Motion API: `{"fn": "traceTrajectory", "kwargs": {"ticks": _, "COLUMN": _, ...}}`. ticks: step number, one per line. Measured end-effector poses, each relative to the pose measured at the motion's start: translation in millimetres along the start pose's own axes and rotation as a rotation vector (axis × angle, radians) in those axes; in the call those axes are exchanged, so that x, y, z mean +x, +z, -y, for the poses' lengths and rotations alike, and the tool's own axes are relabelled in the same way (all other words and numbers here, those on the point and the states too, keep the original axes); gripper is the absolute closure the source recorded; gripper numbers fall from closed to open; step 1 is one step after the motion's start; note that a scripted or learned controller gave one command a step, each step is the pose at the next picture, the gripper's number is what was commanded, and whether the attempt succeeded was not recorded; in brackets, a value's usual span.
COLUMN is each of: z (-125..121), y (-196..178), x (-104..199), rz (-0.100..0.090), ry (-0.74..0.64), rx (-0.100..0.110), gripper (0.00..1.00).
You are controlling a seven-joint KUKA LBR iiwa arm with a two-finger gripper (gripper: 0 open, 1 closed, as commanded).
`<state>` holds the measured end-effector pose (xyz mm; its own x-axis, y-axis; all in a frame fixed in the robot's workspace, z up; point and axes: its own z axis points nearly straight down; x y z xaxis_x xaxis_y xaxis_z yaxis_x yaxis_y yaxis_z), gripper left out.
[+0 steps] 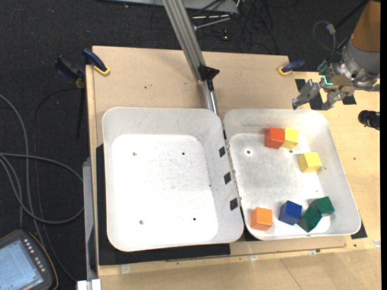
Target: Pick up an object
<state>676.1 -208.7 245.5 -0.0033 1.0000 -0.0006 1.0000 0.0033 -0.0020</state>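
Meanwhile, seven blocks are lying in the right bin point(338, 180): an orange-red block point(274, 137) touching a yellow block point(291, 138) nearest the claw point(309, 96), which is hovering beyond the bin's far rim, fingers spread, pinching nothing.

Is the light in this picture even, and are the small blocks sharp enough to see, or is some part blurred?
In the camera view the light is soft and even: the right bin shows faint shadows beside the blocks, no strong glare. The red block and blue block have sharp edges. The end effector at the bin's far corner looks slightly soft, its details hard to read.
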Motion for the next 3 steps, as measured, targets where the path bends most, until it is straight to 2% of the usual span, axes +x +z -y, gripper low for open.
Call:
{"fn": "traceTrajectory", "kwargs": {"ticks": 1, "z": 5.6, "y": 47.0, "x": -5.5, "rz": 0.000, "ry": 0.004, "rx": 0.002, "gripper": 0.00}}
{"fn": "traceTrajectory", "kwargs": {"ticks": 2, "z": 7.5, "y": 111.6, "x": -4.4, "rz": -0.002, "ry": 0.003, "rx": 0.004, "gripper": 0.00}}
{"fn": "traceTrajectory", "kwargs": {"ticks": 3, "z": 1.8, "y": 126.1, "x": -5.6, "rz": 0.005, "ry": 0.000, "rx": -0.019, "gripper": 0.00}}
